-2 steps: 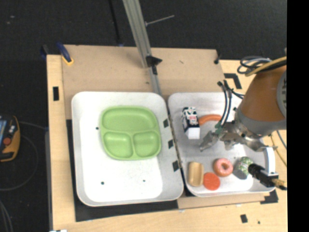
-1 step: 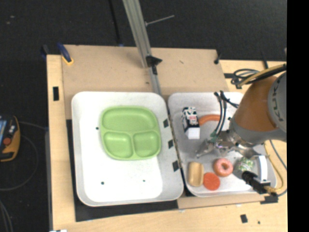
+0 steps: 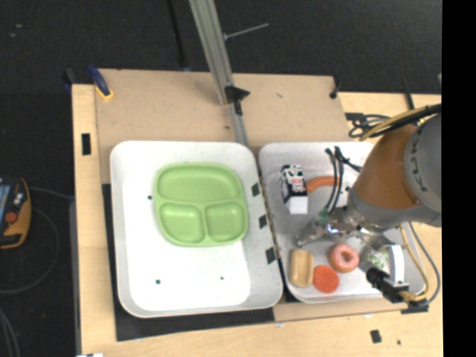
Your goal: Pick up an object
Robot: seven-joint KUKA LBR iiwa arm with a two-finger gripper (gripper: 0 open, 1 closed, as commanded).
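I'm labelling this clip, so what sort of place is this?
Probably a robotics lab bench: a grey and orange robot arm reaches over two shallow white bins, one holding a green divided plastic plate, the other small toy foods.

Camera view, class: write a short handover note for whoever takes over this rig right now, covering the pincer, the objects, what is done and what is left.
Pincer: low over the right bin; the view does not settle its state, and nothing is seen held.
Objects in the right bin: pink donut, red round piece, tan bread piece, small black-and-white figure.
Left bin: holds a green divided plate.
Done: arm is down over the right bin.
Left: grasp one object and lift it.
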